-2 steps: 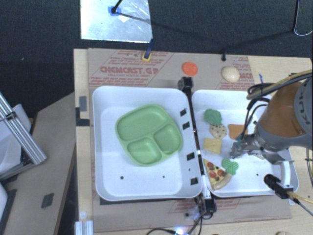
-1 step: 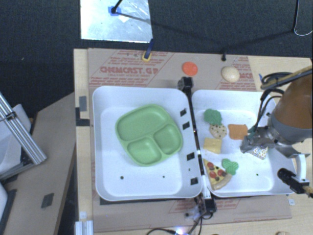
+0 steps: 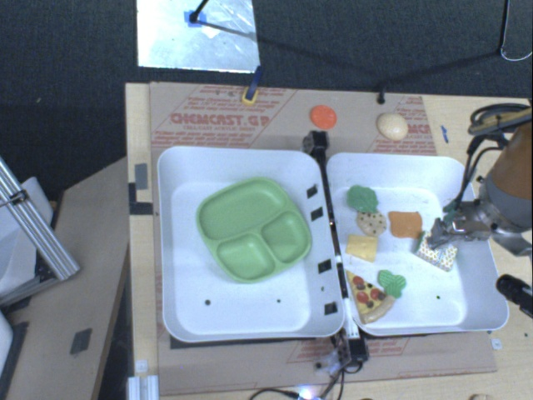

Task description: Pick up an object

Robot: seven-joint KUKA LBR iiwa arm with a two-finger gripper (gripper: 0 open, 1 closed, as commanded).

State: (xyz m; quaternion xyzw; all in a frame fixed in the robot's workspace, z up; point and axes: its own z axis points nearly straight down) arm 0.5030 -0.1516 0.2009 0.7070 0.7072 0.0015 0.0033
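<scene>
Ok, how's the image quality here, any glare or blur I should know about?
Camera view: a shiny sheet above the bench glares bright white; the white bins look evenly lit with soft shadows; the whole frame is slightly soft, and the gripper area is too blurry to read detail.

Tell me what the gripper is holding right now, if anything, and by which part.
It cannot be told. The gripper is low in the right bin, right at a small patterned silver piece, but no grasp is visible.

Toy foods (image 3: 376, 248) in right bin (image 3: 479, 307)
</scene>
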